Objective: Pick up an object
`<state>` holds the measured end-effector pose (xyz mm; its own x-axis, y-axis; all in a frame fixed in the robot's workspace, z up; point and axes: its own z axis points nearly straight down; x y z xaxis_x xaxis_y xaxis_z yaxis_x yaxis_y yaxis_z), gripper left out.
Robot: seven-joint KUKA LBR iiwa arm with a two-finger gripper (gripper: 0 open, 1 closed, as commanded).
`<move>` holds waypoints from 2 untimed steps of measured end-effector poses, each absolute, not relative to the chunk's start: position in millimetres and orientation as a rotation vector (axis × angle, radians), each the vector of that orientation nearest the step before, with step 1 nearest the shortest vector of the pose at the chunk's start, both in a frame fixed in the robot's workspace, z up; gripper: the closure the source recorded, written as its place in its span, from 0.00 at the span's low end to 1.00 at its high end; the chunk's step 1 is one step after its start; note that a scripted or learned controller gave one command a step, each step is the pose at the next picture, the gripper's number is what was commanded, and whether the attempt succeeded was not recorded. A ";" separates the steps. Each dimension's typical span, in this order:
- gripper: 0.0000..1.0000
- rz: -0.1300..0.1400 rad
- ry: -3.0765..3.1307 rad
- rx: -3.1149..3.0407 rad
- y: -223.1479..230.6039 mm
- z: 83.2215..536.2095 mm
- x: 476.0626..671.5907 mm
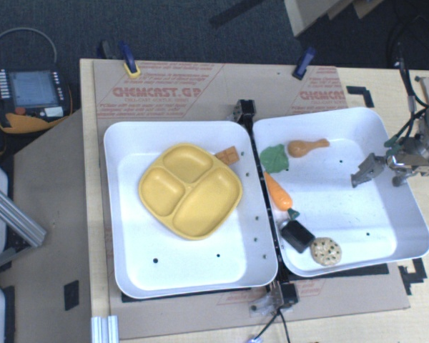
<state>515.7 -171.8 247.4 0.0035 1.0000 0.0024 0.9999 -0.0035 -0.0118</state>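
My gripper (381,175) hangs over the right side of the right bin (386,224), open, with nothing between its fingers. The bin's objects all lie along its left side, well apart from the gripper. They are a green leafy piece (274,158), a tan drumstick-shaped piece (306,147), an orange carrot (277,191), a black block (297,236) and a round speckled cookie (326,251).
The left bin (186,266) holds a yellow divided plate (191,190) with a small brown block (228,156) at its upper right corner. A black clamp (244,111) sits where the two bins meet at the back. Cardboard lies under both bins.
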 end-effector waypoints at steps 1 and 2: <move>0.00 0.000 -2.222 -2.222 -171.4 253.4 518.2; 0.00 0.006 -2.215 -2.217 -170.6 189.8 514.3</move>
